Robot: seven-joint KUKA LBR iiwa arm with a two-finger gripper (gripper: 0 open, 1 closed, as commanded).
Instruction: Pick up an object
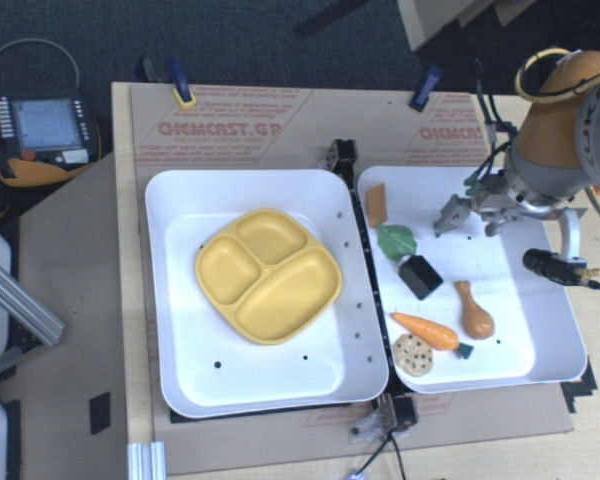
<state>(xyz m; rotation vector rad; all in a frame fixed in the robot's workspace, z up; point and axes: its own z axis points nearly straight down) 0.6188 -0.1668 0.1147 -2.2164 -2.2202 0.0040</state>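
While the gripper (474, 216) hangs over the upper part of the right bin (550, 363), its two fingers stand spread wide with nothing between them. Below and to its left lie the candidates: a green leaf (397, 239), a black block (419, 276) just beside it, a brown drumstick (472, 313), a carrot (427, 331) and a cookie (413, 354) near the bottom edge, and a tan strip (377, 205) by the bin's left wall. The left bin (180, 368) holds a yellow tray (269, 274).

The block looks like the easiest pick: probably light, stiff, with flat sides that should suit a pinch across its narrow width. The leaf touches or nearly touches it, so a finger might snag that. The drumstick seems hard and smooth; its thin shaft is the place to grip, though it may roll.
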